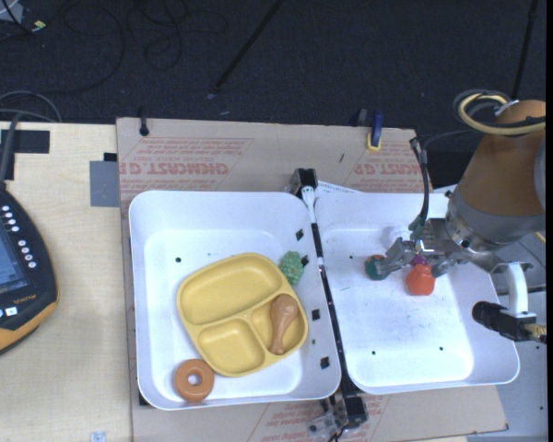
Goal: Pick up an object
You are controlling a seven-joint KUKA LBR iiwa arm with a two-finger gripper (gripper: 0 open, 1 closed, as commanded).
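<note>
Nothing's lifted yet: the gripper is down in the right bin over a red toy lying on the floor, though I can't tell its grip.

Looks like a robotics lab setup: two white bins on a cardboard sheet, a teach pendant off to the side, loose cables on dark carpet.

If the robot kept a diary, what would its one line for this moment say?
arm: over right bin | gripper: low, beside red thing and green thing | lifted: nothing seen | left bin: yellow tray, drumstick, donut
</note>
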